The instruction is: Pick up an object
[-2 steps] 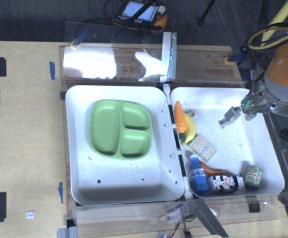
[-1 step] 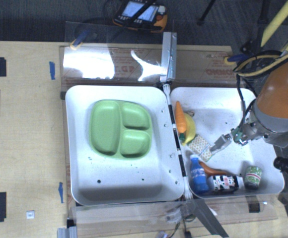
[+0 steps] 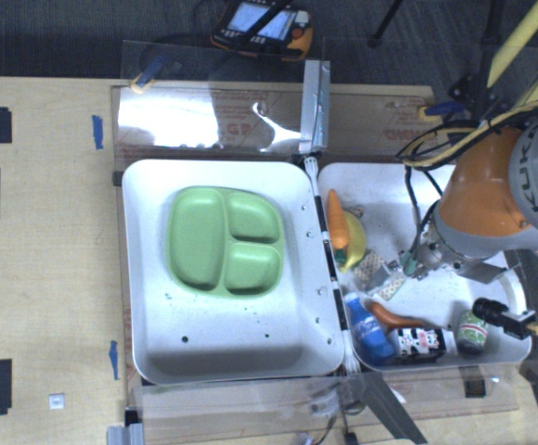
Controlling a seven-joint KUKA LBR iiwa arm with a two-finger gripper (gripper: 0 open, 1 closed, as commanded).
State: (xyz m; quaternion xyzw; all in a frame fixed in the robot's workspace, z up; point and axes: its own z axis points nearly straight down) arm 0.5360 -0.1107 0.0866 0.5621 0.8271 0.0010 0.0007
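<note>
My gripper point(image 3: 410, 265) hangs low over the middle of the right bin point(image 3: 390, 188), under the grey arm with its orange band. Just to its left lie a small grey patterned packet point(image 3: 371, 269) and a pale speckled piece point(image 3: 390, 287), very close to the gripper tip; contact is unclear. An orange carrot point(image 3: 337, 221) rests on a yellow-green fruit point(image 3: 352, 241) by the bin's left wall. Along the front edge lie a blue bottle point(image 3: 369, 334), an orange sausage-shaped thing point(image 3: 401, 318), a black-and-white cow-patterned carton point(image 3: 421, 342) and a small green jar point(image 3: 473, 334).
The left bin point(image 3: 148, 276) holds a green divided plate point(image 3: 224, 239). A metal divider point(image 3: 313, 109) stands behind the wall between the two bins. Yellow cables point(image 3: 454, 133) loop above the arm at the back right.
</note>
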